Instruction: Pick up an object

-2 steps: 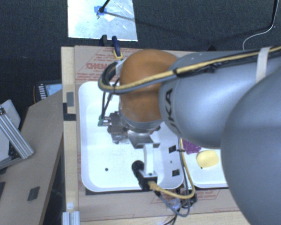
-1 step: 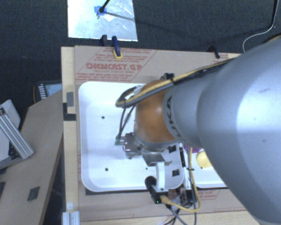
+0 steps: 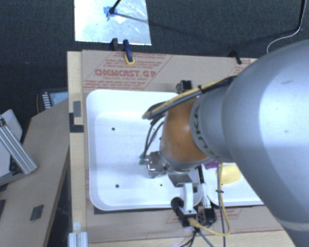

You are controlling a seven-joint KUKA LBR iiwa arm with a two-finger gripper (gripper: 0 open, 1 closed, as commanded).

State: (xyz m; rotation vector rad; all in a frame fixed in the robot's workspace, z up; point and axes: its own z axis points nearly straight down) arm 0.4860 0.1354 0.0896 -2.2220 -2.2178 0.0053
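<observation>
While arm [image 3: 247, 117] hides right bin [image 3: 247, 194] | yellow object [image 3: 229, 174] half-covered

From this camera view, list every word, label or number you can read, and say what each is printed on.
"CHEMCAST GP": red print on the brown sheet behind the white bin.
Smaller red lines above and below it: too blurred to read.

There are two white bins: the left bin [image 3: 108, 138] shows almost whole, and the right bin [image 3: 247, 192] shows only a small part under the arm [image 3: 268, 122]. In the right bin lies one yellow object [image 3: 230, 175] and one small purple object [image 3: 212, 164]. One arm reaches over them.
</observation>
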